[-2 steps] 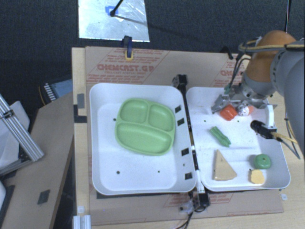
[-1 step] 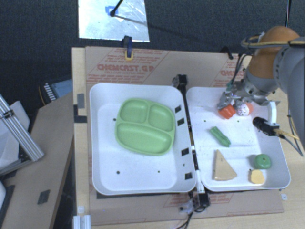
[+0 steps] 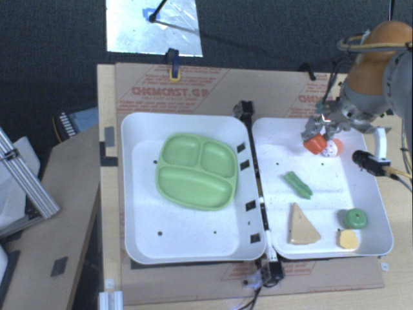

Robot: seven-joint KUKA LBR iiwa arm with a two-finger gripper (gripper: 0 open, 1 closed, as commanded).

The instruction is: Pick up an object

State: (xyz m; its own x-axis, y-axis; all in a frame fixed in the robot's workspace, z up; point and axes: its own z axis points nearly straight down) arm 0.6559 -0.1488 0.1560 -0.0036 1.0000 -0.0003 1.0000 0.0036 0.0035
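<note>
My gripper (image 3: 319,136) hangs over the back of the right bin (image 3: 373,192). It is shut on an orange object (image 3: 315,145), which sits between its fingertips. A small white piece (image 3: 331,149) touches the orange object on its right. Lower in the same bin lie a green pod-shaped toy (image 3: 299,184), a tan wedge (image 3: 301,225), a round green piece (image 3: 355,219) and a yellow piece (image 3: 348,239). A green divided plate (image 3: 196,170) lies in the left bin (image 3: 139,192).
The bins meet at a black-clipped divider (image 3: 253,173). Brown cardboard (image 3: 193,89) lies behind them, and a silver sheet (image 3: 153,18) lies further back. A metal rail (image 3: 22,173) stands off the bench at the left.
</note>
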